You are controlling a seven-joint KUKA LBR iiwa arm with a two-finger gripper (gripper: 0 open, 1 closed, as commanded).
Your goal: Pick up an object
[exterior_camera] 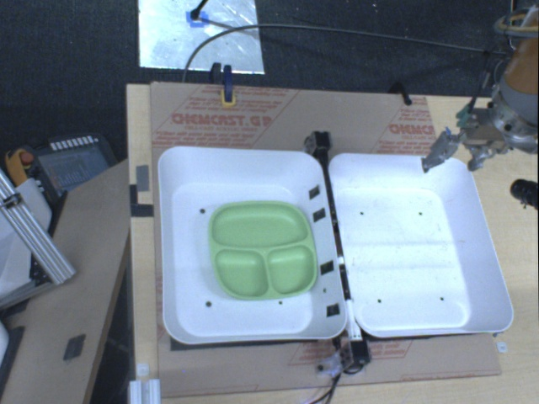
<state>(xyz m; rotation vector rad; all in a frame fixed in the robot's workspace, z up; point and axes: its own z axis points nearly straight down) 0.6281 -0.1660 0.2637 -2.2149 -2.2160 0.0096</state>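
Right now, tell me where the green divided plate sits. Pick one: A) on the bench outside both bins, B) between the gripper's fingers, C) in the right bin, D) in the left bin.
D: the green divided plate lies flat on the floor of the left bin, while the gripper hangs over the far right corner of the right bin, fingers apart.

The left bin (173, 225) served as landmark. Inside it, toward its near middle, lay the divided tray (262, 249). Directly right of the left bin, touching along a shared edge, sat the right bin (472, 251). Both rested on the surface (354, 116). Far right of the left bin, the gripper (455, 154) hung over the right bin's far corner.
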